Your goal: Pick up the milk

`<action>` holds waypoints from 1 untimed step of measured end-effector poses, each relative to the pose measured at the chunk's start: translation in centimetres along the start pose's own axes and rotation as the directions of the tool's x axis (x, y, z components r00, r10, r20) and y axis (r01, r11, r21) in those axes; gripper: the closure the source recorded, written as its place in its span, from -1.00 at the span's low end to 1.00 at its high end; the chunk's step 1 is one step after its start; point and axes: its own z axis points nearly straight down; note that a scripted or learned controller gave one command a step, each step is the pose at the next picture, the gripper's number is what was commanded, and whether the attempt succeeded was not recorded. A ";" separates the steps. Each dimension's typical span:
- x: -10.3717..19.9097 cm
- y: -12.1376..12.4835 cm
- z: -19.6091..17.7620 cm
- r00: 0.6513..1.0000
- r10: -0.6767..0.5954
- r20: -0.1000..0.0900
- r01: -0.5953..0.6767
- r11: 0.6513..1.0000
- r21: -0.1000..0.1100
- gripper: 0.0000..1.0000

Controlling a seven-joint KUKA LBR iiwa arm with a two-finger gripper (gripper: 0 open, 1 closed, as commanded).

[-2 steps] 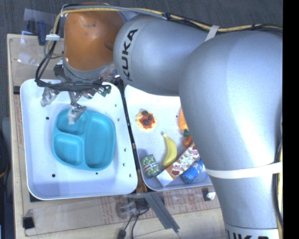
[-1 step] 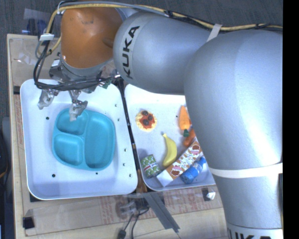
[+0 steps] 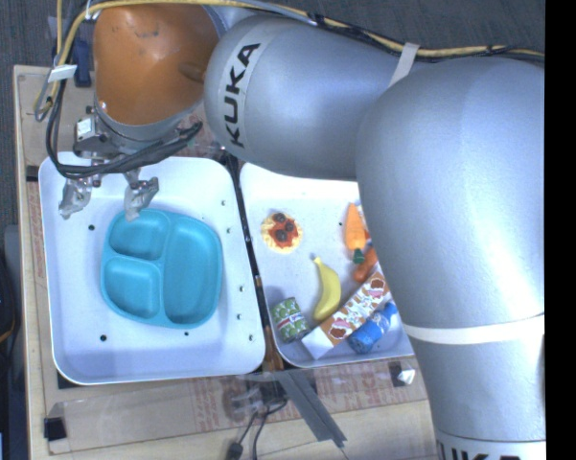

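Hovering over the upper left corner of the left bin (image 3: 67,343), the gripper (image 3: 108,199) is seen with its two fingers spread apart and nothing between them, just above the blue divided plate (image 3: 163,268). The milk (image 3: 357,310), taken to be the carton with the patterned side, is found well apart from it in the right bin (image 3: 297,192), near that bin's lower edge and partly under the grey arm (image 3: 441,209). The carton is laid on its side, its long axis running on a diagonal from lower left to upper right, the white end pointed toward the lower left. A miss is judged likely, because the carton is crowded: a banana (image 3: 327,290) is pressed along one flank, a blue packet (image 3: 376,330) along the other, and a small green can (image 3: 289,318) is set near its white end. A neighbour could be caught instead, or the carton nudged against the bin wall, if the fingers are not turned across the short width.
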 end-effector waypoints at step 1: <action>-1.9 0.1 0.0 0.931 -0.364 0.000 0.364 0.931 0.001 -1.00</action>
